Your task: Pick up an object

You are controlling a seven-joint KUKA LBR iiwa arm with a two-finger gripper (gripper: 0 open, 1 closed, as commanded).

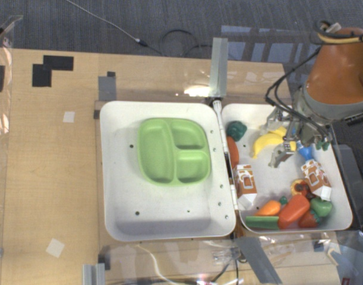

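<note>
Bench w/ two bins: arm (338, 70) hangs over right bin (341, 209), jaws spread beside banana (265, 142).

One fixed camera looks down at a slant from above the bench (44, 159), taking in both white bins (110, 177).

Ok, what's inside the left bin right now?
The left bin holds a green divided plate, lying flat, its three compartments bare. Whatever is under the plate is covered.
</note>
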